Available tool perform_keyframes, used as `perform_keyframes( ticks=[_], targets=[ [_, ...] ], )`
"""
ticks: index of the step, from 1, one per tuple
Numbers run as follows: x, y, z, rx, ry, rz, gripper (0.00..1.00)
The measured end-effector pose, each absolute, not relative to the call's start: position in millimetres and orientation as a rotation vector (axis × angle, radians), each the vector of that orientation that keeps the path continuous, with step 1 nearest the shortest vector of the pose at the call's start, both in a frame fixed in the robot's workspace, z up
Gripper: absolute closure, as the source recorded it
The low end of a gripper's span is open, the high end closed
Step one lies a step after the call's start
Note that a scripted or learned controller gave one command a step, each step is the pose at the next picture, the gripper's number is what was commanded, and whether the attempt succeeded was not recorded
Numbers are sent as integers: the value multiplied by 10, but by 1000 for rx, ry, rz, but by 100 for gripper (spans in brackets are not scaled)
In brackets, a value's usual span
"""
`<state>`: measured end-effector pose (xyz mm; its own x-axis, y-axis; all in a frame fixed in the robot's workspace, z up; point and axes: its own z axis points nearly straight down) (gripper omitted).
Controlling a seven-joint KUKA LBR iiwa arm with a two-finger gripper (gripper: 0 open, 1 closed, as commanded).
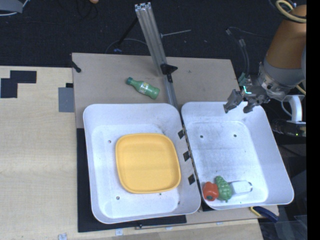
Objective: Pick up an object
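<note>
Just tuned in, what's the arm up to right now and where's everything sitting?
The gripper hovers over the far edge of the right bin with nothing between its fingers, so no pick has happened yet. That bin's items are bunched at its near edge: a red object, a green object and a white object. The left bin holds a yellow plate. A green bottle lies on the bench behind the bins.

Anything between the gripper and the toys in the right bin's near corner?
Nothing visible. The gripper hangs over the far edge of the right bin; the red and green toys lie at its near edge beside a white piece, with bare bin floor between.
</note>
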<state>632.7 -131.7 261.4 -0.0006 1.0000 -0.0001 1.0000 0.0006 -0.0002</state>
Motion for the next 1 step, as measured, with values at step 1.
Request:
perform_keyframes(
  ticks=[1],
  targets=[
    [6326,-1317,2613,-2221,-2222,0,0]
  ],
)
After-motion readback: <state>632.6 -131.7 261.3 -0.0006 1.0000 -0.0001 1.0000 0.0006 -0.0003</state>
